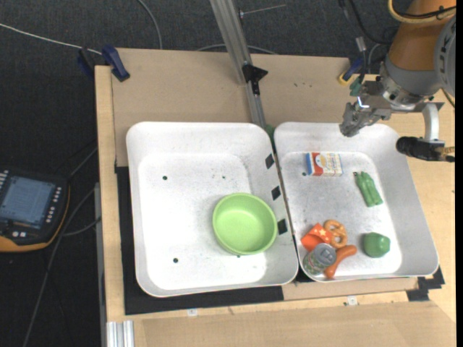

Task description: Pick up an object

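End effector [352, 123], grip state unclear, above right bin [412, 194]; carton [322, 165] label illegible

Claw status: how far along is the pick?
Nothing looks picked yet. The claw sits over the far rim of the right bin, with nothing seen between its fingers. The small box, green marker, green ball and orange toys all lie in the bin. Descent, grasp and lift remain.

We read this as robotics lab. Plywood bench [195, 78] carries two white bins [145, 194] side by side; grey-orange arm [416, 42] at bench's far right corner; teach pendant [29, 208] on dark carpet; loose cables [87, 6]; aluminium post [231, 27].
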`<state>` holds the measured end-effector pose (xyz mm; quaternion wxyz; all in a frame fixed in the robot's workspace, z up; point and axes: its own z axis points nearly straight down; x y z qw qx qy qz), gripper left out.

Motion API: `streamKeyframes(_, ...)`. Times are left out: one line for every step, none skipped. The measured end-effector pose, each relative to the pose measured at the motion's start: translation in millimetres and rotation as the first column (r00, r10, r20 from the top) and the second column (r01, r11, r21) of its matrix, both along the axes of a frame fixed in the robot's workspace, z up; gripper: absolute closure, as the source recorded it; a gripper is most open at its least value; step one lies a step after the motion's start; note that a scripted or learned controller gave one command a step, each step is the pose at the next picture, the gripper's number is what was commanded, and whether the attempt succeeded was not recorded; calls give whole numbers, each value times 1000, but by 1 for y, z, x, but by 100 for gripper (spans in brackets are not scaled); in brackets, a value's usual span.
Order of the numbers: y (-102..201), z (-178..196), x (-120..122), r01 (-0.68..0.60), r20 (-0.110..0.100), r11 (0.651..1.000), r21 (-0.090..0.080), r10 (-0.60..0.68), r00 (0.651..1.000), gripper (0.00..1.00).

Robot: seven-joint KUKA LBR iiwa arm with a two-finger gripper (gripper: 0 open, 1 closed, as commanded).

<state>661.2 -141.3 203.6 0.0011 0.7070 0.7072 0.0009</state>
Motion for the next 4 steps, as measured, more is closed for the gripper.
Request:
streamKeyframes(55, 16, -6, -4, 0, 1000, 2, 4, 1000, 100)
streamKeyframes(118, 20, -16, -5, -1, 1000, 2, 5, 1000, 100)
streamKeyframes(176, 15, -25, -5, -3, 1000, 2, 5, 1000, 100)
streamKeyframes(231, 31, -32, -5, -1, 1000, 2, 5, 1000, 100)
